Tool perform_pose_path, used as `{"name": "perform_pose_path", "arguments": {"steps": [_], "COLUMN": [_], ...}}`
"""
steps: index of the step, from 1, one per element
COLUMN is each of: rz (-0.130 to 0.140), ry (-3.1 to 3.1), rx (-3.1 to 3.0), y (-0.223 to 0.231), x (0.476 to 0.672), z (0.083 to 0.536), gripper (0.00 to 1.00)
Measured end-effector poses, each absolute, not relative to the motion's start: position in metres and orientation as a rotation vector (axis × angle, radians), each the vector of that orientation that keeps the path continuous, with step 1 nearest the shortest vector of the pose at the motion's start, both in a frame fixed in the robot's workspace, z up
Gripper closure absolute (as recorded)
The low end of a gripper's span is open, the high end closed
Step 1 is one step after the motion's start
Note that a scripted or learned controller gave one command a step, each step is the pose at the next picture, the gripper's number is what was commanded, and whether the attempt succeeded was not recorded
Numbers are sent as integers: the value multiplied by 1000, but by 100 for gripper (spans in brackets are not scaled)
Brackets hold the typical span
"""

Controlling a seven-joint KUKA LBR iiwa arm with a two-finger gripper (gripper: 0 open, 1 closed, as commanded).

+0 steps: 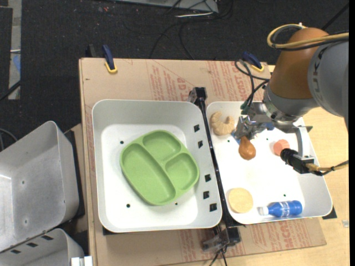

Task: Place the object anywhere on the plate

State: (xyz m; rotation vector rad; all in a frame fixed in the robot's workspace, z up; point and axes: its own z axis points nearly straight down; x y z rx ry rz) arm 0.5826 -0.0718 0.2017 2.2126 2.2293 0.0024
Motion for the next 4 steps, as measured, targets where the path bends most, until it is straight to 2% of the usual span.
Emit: {"name": "perform_pose_path", "arguments": {"steps": [1,2,3,4], "rz": [4,3,6,3], "ry": [2231,2230,2231,2229], "rx": [2212,2213,2211,2213], "y": [-9,39,94,145], "x": [596,600,614,630], "z": [204,213,229,220], "gripper": [100,100,100,100]}}
